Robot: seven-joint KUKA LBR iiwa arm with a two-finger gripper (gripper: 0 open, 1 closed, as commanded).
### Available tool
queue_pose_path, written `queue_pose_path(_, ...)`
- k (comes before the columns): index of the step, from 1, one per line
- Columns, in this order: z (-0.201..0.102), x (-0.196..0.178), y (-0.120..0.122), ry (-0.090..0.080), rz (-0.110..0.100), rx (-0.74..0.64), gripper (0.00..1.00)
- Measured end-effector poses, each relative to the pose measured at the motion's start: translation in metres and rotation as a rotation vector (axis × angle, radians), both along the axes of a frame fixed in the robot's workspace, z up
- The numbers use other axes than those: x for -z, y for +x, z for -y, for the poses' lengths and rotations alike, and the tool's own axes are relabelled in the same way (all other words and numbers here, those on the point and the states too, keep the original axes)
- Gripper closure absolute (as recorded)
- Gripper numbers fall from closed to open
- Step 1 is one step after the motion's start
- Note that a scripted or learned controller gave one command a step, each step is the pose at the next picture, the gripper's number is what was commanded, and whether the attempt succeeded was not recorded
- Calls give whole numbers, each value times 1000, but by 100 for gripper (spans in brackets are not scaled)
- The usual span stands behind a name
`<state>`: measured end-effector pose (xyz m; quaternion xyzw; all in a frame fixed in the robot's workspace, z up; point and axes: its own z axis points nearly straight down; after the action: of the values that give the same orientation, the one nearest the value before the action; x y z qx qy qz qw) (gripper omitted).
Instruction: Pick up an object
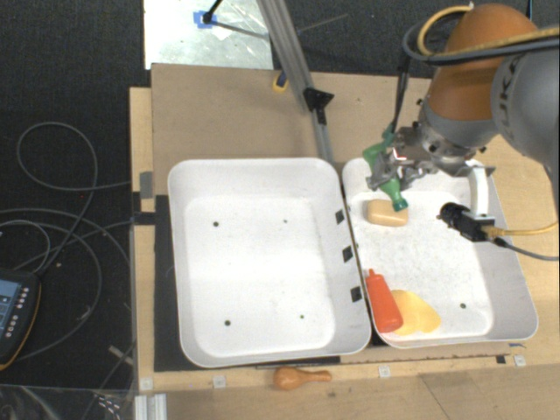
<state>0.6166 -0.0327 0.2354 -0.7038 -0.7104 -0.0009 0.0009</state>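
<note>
Hovering over the right bin [516, 318], the gripper [395, 175] hung just above a tan block [386, 213]; whether its jaws were spread could not be told. That block looked light and fairly stiff, best pinched across its short sides.

We see a tan wooden bench [236, 112] standing on dark carpeted floor [70, 77], with black cables [52, 160] looping across the floor at left. We note a pale bright floor patch [197, 24] at top, marked with blue tape [204, 19], and a grey tripod leg [289, 46] slanting over the bench.
</note>
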Motion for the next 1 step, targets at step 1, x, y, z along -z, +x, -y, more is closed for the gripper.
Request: queue_pose_path(1, -51, -9, -18, 0, -1, -1, 100)
